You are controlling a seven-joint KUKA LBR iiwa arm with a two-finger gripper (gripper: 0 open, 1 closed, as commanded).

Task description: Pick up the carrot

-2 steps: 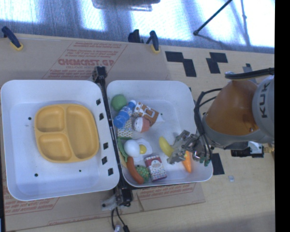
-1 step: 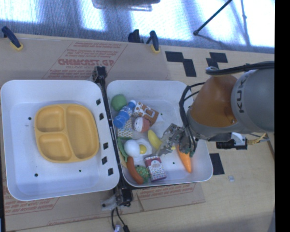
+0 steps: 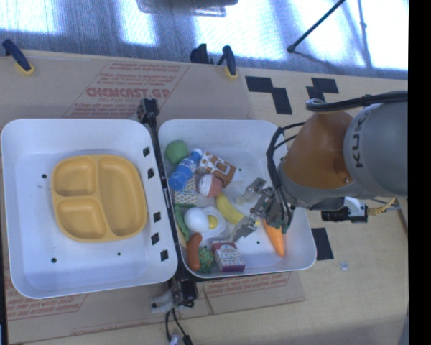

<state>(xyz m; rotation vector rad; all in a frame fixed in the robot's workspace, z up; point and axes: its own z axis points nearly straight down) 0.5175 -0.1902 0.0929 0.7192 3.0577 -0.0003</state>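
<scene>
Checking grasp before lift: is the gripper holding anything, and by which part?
Cannot be told. The gripper sits right at the carrot's green top end in the right bin, but a hold isn't visible.

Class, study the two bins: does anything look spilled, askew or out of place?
Nothing stands out. The toy food lies jumbled in the right bin, the carrot beside the gripper, and the yellow tray sits flat in the left bin.

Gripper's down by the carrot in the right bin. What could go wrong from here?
1. The carrot lies close to the right bin's far wall, so a finger may hit the wall or just push the carrot against it.
2. The banana and fried egg lie just left of the gripper; it may well bump or drag them.
3. The carrot tapers and looks smooth, so it might slip out when lifted.
</scene>
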